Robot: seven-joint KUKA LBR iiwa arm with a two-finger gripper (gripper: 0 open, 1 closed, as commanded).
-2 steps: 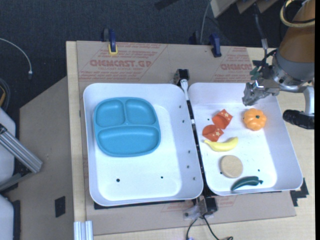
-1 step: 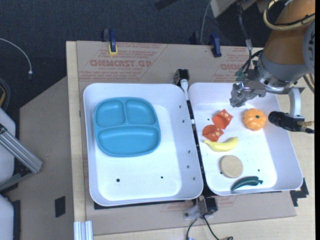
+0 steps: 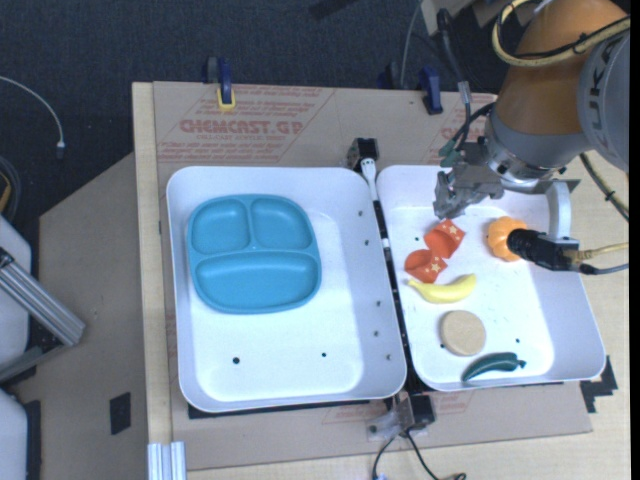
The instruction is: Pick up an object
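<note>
Nearest, the green pepper (image 3: 492, 366) looks light and slippery; beyond, the gripper (image 3: 452, 204), aperture unclear, hovers above a red piece (image 3: 445, 238).

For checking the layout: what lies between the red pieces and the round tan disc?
In the camera view, the yellow banana lies between the red pieces and the tan disc.

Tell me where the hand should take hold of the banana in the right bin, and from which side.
Grip the banana across its thick middle, coming straight down from above. It lies flat, its curve running left to right, so fingers would likely close best across its narrow width. The red pieces sit close above it and the tan disc just below, so keep the hand centred.
</note>
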